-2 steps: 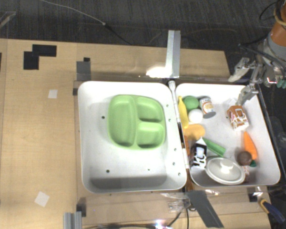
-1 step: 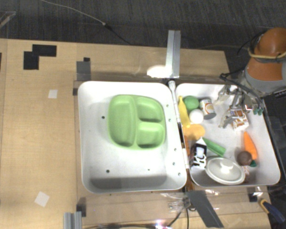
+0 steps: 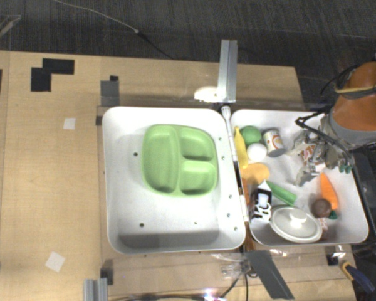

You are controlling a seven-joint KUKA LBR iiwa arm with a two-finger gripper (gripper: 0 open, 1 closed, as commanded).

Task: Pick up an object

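Orange carrot lies in the right bin, just beside the gripper; I cannot tell its state.

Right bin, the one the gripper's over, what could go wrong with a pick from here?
1. The right bin is crowded: the carrot, white bowl and can lie close together, so the gripper may nudge neighbours or close on two things.
2. The carrot lies near the bin's right wall, which could block a finger.
3. The can may roll away when touched.
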